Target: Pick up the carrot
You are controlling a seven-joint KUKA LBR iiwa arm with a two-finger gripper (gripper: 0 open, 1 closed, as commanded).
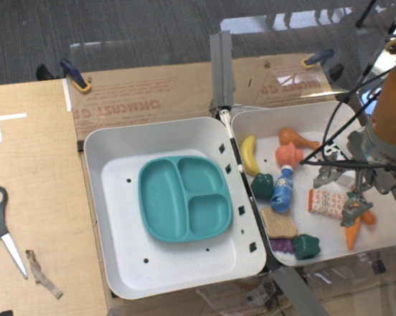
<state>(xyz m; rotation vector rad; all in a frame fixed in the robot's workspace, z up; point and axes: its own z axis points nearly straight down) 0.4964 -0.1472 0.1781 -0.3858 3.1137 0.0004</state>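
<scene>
At the lower right of the frame the tool (pixel 355 207) sits low over the carrot (pixel 352 231) in the right bin (pixel 390 240), apparently the grasp step, calling next for a firm closure and lift.

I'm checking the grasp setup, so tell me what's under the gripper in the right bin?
Under the gripper lies the carrot, its orange tip pointing toward the bin's near wall. Its upper end is covered by the gripper, so contact cannot be judged. A small red-and-white packet sits just beside.
</scene>
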